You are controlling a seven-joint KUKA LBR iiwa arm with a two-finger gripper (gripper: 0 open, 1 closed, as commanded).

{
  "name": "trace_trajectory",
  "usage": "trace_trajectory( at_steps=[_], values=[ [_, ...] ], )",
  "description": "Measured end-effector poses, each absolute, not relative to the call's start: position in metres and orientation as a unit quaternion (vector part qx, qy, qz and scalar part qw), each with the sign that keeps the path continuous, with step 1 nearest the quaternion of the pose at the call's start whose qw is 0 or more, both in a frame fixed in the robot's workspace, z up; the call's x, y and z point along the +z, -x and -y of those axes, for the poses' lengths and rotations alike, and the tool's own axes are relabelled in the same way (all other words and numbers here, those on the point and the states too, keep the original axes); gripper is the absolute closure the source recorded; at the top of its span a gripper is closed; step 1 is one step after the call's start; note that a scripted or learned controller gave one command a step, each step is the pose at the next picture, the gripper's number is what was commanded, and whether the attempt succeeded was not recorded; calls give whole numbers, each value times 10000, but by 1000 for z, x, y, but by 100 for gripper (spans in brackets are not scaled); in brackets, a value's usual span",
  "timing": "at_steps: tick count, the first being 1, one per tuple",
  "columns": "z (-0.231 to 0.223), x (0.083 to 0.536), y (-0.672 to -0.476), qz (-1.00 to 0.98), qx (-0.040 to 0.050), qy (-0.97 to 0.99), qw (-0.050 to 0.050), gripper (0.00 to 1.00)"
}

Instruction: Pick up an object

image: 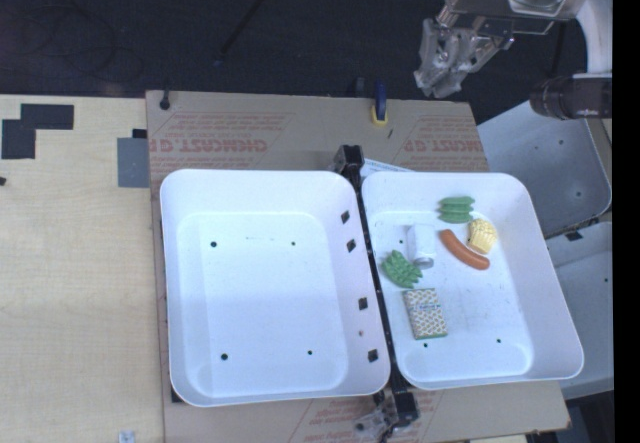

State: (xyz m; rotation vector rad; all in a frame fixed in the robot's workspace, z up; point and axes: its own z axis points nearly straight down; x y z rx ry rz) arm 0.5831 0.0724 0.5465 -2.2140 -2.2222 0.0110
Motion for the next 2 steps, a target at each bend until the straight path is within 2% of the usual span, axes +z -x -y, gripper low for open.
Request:
trace_trajectory(
  at_steps=[1, 2],
  values=[
    [-120, 473, -497, 7091, 46, 7050, 39, 100],
    [-178, 530, -543, 7090, -12, 7052, -6, 100]
  ],
)
